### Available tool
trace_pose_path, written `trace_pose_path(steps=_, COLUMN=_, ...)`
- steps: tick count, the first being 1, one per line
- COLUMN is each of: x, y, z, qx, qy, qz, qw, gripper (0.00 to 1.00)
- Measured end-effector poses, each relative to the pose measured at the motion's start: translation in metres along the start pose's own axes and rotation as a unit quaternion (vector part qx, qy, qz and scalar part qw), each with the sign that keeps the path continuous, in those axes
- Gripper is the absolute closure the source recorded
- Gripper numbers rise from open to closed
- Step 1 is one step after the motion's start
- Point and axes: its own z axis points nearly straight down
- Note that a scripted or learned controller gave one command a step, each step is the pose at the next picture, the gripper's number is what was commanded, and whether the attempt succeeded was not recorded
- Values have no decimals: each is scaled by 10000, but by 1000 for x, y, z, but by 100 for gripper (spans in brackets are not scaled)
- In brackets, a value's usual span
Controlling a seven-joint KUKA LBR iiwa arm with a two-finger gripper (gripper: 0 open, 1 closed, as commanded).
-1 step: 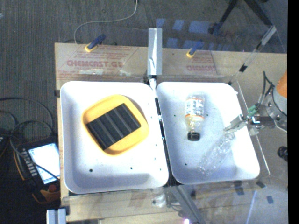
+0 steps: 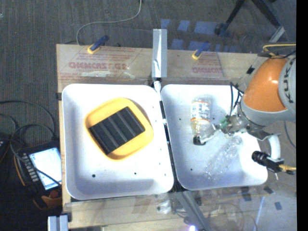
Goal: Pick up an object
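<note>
My jaws (image 2: 230, 124) hang at the right of the frame over the right bin (image 2: 180, 172); whether they are apart or together I cannot tell. A small bottle (image 2: 200, 114) lies just left of them.

the arm (image 2: 269, 88) is cut off by the right edge, and its wrist covers the right bin's (image 2: 185, 177) far right side. the clear bottle (image 2: 222, 155) below it is faint against the white floor, its outline hard to trace.
</note>
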Motion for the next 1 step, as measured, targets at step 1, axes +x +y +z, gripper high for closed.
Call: trace_pose_path(steps=1, x=37, y=40, z=54, qx=-52, qy=-43, qz=-804, qw=9967, gripper=0)
